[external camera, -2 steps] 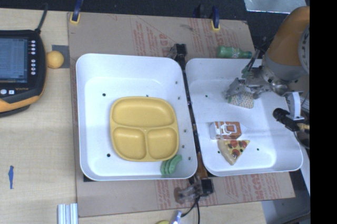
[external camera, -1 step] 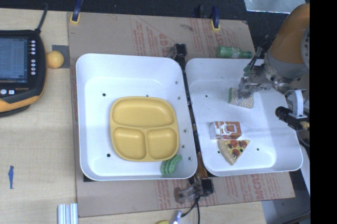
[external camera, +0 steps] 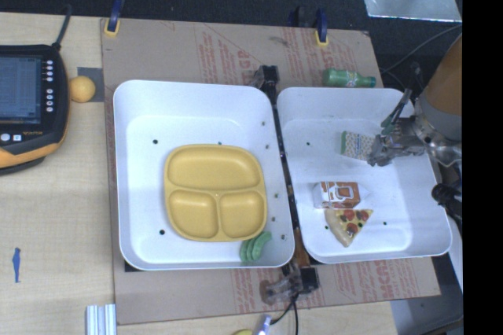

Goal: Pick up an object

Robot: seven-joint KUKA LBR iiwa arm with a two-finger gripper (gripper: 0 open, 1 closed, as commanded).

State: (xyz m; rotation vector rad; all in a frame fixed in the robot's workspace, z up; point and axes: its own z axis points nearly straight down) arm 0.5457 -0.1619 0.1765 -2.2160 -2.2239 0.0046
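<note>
The arm's gripper (external camera: 383, 153) sits low in the right bin (external camera: 420, 243), near that bin's far right side, just beside a small patterned packet (external camera: 357, 145) — how the jaws stand cannot be told. A brown-and-white carton (external camera: 338, 194) and a pizza slice (external camera: 348, 223) lie nearer the front edge. The left bin (external camera: 134, 168) carries a yellow divided tray (external camera: 214, 190) and a green item (external camera: 255, 248).

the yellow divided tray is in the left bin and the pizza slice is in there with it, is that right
Not quite. The yellow divided tray does sit in the left bin, but the pizza slice lies in the right bin, near its front edge, as the camera view shows.
</note>
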